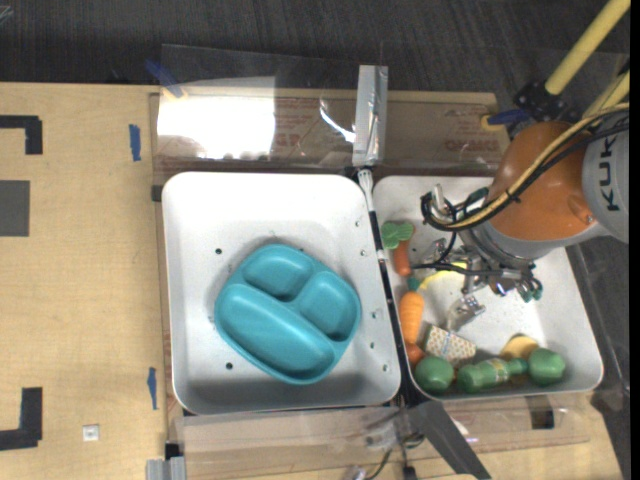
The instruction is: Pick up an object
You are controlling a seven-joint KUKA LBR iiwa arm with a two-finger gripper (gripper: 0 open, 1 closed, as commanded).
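Note:
My gripper [470,303] hangs low over the middle of the right bin [575,303], under the orange wrist band. Below it lie a patterned beige block [450,345], a green round piece [434,372], a green cylinder [490,373], another green piece [546,366] and a yellow-orange piece [520,345]. Along the bin's left wall are an orange carrot [411,313], a smaller orange piece [401,260] and a green leafy piece [397,233]. A pale yellow item [436,280] sits just left of the gripper. Nothing shows between the fingers.
The left bin [200,218] holds a teal divided plate [288,311]. A metal divider [370,118] stands behind the two bins. Cables and a yellow hose [590,33] run at the upper right by the arm.

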